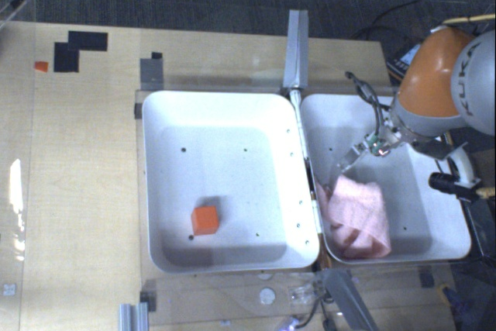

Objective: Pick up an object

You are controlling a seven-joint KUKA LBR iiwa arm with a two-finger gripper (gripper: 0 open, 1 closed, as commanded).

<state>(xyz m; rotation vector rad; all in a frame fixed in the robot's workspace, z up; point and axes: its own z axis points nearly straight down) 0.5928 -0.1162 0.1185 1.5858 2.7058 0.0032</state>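
Note:
An orange cube (205, 220) lies in the left white bin (225, 120), toward its front left. A crumpled pink cloth (358, 216) sits in the right white bin (434, 240), against the front left wall. My gripper (353, 157) hangs over the right bin, just above and behind the cloth's upper edge, pointing down and left. It is small and partly covered by the wrist, so its state is unclear. Nothing is visibly held in it.
The grey arm with its orange band (434, 81) comes in from the right over the right bin's back corner. A metal divider bar (296, 50) runs behind the seam between the bins. Black markers (76, 48) lie on the wooden bench at far left.

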